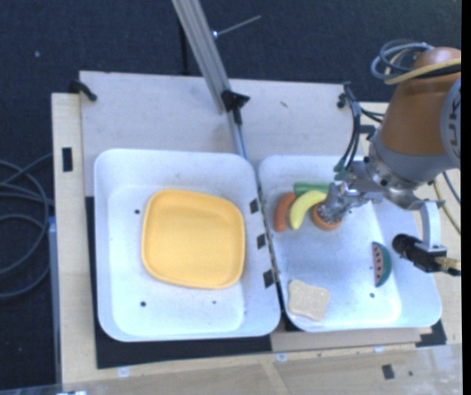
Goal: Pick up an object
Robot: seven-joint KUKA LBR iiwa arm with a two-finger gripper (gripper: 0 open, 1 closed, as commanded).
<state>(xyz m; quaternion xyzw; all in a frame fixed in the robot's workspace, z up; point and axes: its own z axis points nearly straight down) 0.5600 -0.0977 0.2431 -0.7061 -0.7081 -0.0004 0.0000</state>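
Note:
In the right bin lie a yellow banana, a green piece behind it, a red-orange sausage-shaped piece to its left, a watermelon slice and a slice of bread. My gripper is down at the bin's upper middle, right beside the banana's right end, over a small orange round thing. The gripper's body hides its fingertips.
The left bin holds a yellow square plate. A slanted metal pole rises from the back between the bins. Cables hang by the arm's orange band at the right. A black fitting sticks over the right bin's edge.

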